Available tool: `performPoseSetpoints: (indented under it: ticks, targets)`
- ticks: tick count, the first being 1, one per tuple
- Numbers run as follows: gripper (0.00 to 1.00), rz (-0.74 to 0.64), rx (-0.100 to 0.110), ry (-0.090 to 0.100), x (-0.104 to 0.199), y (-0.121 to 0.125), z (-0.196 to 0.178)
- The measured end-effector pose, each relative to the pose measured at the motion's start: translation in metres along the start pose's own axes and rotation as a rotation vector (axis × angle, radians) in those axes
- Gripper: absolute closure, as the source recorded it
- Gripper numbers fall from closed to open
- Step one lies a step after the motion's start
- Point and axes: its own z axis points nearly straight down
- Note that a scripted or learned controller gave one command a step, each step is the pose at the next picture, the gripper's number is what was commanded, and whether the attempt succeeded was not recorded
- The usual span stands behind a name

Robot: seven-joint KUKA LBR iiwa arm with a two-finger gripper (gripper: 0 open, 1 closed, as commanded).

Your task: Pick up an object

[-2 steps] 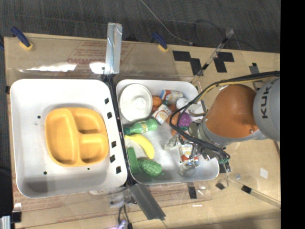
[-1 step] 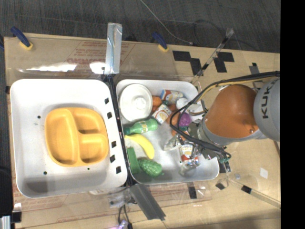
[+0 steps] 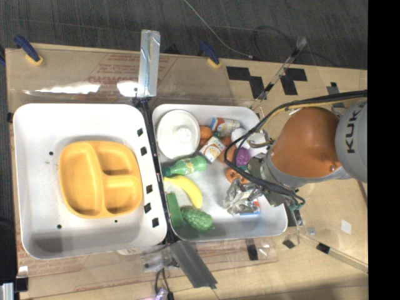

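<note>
The arm (image 3: 312,145) reaches in from the right over the right bin (image 3: 275,230), its orange band bulging above the bin's right wall, and the gripper (image 3: 242,199) hangs low in the bin's right half, over a small clutter of things beside a blue and white packet (image 3: 250,211); whether its grip is apart, together or closed on anything cannot be told from here, since metal parts and black cables crowd that spot. To the left of the gripper lies a yellow banana (image 3: 190,189), curved, with a green bottle (image 3: 185,166) just above it and touching or nearly touching it. Below the banana, against the bin's near wall, sits a bumpy green vegetable toy (image 3: 197,219), and a flat green piece (image 3: 173,210) stands along the bin's left wall. A round white bowl (image 3: 178,133) fills the far left corner of the same bin. Near the bowl's right side are an orange ball (image 3: 206,132) and a small jar with a label (image 3: 214,149), and farther back a small can or bottle (image 3: 224,125). A purple object (image 3: 242,157) rests close under the arm. The left bin (image 3: 37,230) holds a yellow divided tray (image 3: 100,179), set near its middle, well apart from the gripper
</note>
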Motion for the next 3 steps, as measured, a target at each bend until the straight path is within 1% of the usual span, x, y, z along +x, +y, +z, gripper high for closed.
performPoseSetpoints:
  ticks: [1, 2, 3]
  targets:
    - [1.0, 0.257, 0.005, -0.004, -0.052, -0.003, -0.17]
    - [1.0, 0.057, -0.006, 0.008, -0.117, 0.009, -0.09]
    - [1.0, 0.283, 0.002, -0.001, -0.167, -0.025, -0.175]
